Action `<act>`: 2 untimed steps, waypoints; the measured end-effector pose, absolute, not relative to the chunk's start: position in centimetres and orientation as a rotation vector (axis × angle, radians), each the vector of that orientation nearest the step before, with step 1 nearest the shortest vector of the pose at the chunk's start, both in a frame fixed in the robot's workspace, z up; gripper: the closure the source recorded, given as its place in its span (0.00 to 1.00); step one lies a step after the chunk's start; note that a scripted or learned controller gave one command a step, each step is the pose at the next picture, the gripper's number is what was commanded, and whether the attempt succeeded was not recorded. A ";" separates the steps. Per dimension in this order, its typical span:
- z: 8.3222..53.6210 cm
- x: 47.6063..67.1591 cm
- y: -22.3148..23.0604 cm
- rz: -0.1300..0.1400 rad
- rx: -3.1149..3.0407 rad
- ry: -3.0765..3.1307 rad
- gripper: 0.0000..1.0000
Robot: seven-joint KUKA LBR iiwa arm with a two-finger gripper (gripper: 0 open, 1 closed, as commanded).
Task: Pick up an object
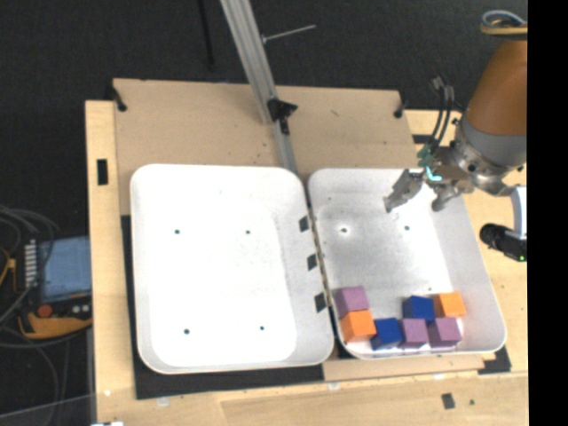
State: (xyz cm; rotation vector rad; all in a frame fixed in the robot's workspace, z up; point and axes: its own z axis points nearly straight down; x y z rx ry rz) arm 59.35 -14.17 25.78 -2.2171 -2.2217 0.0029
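Note:
Several small cubes lie along the near edge of the right bin [461, 238]: a purple cube [351, 299] and an orange cube [358, 324] at the left, then a blue cube [387, 333], a purple cube [414, 331], a blue cube [419, 308], a purple cube [445, 330] and an orange cube [451, 304]. My gripper [417, 194] hangs over the far part of the right bin, well away from the cubes. Its two fingers [397, 193] are spread apart with nothing between them.
The left bin [151, 238] sits beside the right one, with clips along the shared edge. A slanted metal pole [253, 51] rises behind the bins. Cables and a blue box [64, 269] lie off the bench at the left.

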 end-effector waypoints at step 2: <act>20.5 60.2 -14.9 0.006 -2.222 -2.219 0.00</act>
